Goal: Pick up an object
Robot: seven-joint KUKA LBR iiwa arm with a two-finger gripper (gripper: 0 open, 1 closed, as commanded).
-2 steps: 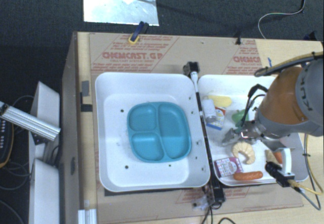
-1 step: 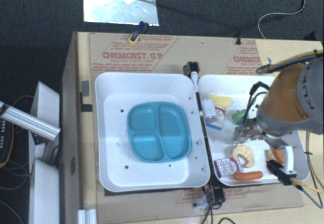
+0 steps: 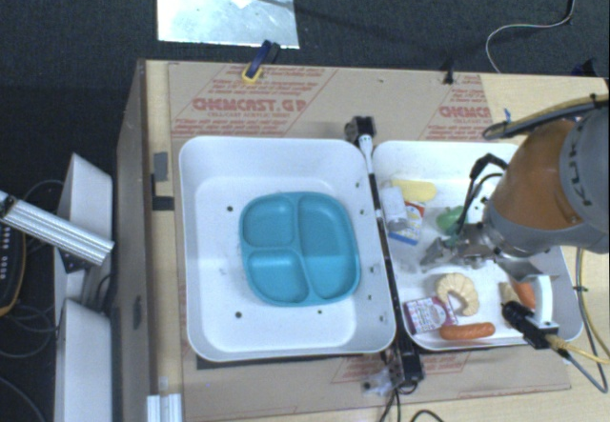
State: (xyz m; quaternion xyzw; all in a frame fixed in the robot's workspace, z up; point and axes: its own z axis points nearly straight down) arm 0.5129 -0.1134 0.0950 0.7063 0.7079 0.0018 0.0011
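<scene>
Two shallow white bins sit side by side on the bench, their walls glossy and rounded at the corners. The left bin [image 3: 205,220] holds one thing, a teal plastic plate [image 3: 299,248] moulded into three compartments, lying flat in the middle of the floor. The right bin [image 3: 434,151] is the crowded one: a pale yellow banana-like piece [image 3: 416,190] near the back, a small white packet with red and blue print [image 3: 403,217] hard against the dividing wall, a little green toy [image 3: 449,217] beside the arm, a tan, ridged croissant [image 3: 458,289] toward the front, a dark red wrapped packet [image 3: 429,314] just left of it, and a smooth red sausage [image 3: 465,331] lying along the front wall. An orange piece [image 3: 523,293] peeks out at the arm's lower edge. The grey arm with its orange band [image 3: 536,184] leans in from the right, and the metal gripper [image 3: 448,249] hangs low over the bin floor between the green toy and the croissant; I can't make out how it is set, and nothing shows in its grasp.
</scene>
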